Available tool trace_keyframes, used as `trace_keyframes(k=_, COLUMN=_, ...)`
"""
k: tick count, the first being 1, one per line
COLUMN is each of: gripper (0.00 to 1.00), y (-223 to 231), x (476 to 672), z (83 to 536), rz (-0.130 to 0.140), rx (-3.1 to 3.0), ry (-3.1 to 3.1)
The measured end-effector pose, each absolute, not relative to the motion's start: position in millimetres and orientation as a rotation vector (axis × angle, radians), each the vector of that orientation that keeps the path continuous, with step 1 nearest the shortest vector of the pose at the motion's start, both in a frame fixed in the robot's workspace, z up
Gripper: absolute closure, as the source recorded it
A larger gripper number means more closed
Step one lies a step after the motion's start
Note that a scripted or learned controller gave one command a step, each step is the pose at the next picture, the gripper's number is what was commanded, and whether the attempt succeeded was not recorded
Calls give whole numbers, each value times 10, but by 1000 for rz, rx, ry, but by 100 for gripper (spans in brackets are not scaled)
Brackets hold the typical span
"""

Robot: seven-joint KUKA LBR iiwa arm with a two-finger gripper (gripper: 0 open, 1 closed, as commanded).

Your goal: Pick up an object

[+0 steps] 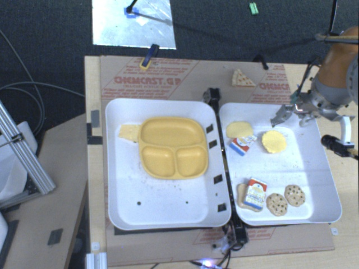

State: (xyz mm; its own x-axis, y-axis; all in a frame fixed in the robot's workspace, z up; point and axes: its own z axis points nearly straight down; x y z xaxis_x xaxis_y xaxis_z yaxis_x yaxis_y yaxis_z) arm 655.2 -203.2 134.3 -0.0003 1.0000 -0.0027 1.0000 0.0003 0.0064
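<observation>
My gripper (pixel 292 117) hangs over the far right part of the right bin (pixel 320 167), its two fingers spread apart with nothing between them. Just below and left of it lies a round yellow disc (pixel 274 142). A yellow oval piece (pixel 239 129) and a small red, white and blue packet (pixel 240 145) lie further left. Near the bin's front sit a small carton (pixel 255 194) and two cookies (pixel 276 204) (pixel 294 195).
The left bin (pixel 120 200) holds a yellow divided tray (pixel 171 147) with a pale yellow slab (pixel 129 132) beside it. A wedge-shaped toy slice (pixel 243 78) rests on the cardboard behind the right bin. A black clamp (pixel 213 96) sits between the bins.
</observation>
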Motion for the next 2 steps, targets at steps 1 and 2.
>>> trace_keyframes(k=1, gripper=0, y=-1637, x=6437, z=835, rz=2, rx=2214, ry=2227)
trace_keyframes(k=2, gripper=100, y=-1651, x=6452, z=965, rz=6, rx=2211, ry=2225)
